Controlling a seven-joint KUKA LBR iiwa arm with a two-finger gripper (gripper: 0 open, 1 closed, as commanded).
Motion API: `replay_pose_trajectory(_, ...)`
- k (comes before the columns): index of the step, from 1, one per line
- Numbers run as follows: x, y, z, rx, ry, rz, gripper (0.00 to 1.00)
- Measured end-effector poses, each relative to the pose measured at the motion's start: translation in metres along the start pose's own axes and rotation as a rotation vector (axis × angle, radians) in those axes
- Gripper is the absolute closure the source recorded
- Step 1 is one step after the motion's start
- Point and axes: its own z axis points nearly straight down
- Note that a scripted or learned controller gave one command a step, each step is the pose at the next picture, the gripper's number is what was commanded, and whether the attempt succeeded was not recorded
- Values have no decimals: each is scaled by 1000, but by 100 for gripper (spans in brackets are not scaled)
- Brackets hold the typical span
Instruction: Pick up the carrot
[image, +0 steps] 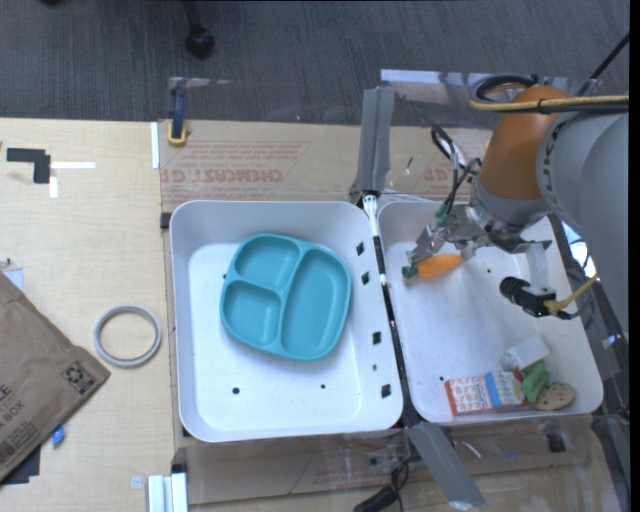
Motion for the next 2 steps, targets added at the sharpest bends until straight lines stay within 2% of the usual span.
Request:
replay_pose_trajectory(1, -1, -13, 6, 13, 6, 21, 0)
replay_pose_trajectory(2, -2, -13, -3, 14, 7, 24, 100)
